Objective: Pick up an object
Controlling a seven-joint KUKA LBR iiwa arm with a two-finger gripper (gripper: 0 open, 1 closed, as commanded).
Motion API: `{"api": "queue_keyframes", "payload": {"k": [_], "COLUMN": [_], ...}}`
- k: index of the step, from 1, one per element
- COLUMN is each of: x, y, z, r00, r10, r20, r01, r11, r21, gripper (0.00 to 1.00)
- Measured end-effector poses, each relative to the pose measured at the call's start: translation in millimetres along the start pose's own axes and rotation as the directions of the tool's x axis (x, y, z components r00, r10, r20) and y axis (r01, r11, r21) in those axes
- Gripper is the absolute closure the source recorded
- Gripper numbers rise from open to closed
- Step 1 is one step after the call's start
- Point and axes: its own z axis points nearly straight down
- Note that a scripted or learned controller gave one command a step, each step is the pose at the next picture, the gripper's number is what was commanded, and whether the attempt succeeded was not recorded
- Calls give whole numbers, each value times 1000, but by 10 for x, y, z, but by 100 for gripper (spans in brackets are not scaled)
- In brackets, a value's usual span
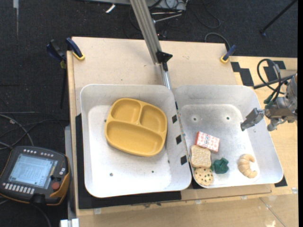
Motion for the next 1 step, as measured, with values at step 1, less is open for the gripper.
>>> {"api": "queue_keyframes", "payload": {"k": [1], "x": [-1], "y": [0], "z": [0], "r00": [1000], "r10": [1], "r20": [0], "r01": [-1], "r11": [1000], "r21": [0], "gripper": [0]}}
